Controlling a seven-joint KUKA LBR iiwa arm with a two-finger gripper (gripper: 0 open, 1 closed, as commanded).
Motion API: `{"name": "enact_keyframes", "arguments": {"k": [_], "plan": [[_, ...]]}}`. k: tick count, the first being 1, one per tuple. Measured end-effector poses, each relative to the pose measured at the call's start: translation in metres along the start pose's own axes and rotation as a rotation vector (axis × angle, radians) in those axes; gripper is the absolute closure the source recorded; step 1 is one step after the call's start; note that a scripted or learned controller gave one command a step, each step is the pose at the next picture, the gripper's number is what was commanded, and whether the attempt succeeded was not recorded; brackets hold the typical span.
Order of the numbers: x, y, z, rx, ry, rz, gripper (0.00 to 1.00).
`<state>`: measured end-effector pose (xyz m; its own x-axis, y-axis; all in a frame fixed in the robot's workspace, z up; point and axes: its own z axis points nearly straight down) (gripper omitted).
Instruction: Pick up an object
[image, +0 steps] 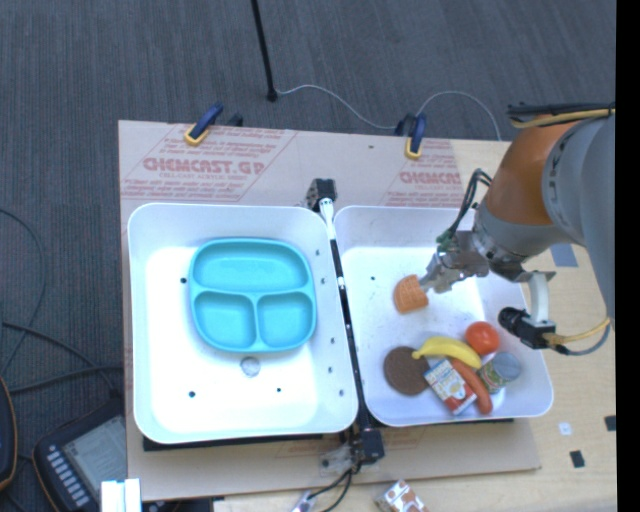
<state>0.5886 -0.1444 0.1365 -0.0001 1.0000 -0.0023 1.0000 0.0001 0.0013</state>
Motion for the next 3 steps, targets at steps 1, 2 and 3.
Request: {"name": "enact_keyframes", "arguments": {"k": [1, 2, 3], "plan": [[0.0, 0.0, 0.0, 0.002, 0.0, 0.0, 0.0], [0.025, -0.039, 0.049, -0.005, -0.001, 0.001, 0.0], [0.015, 0.056, 0.049, -0.007, -0.001, -0.002, 0.0]]}}
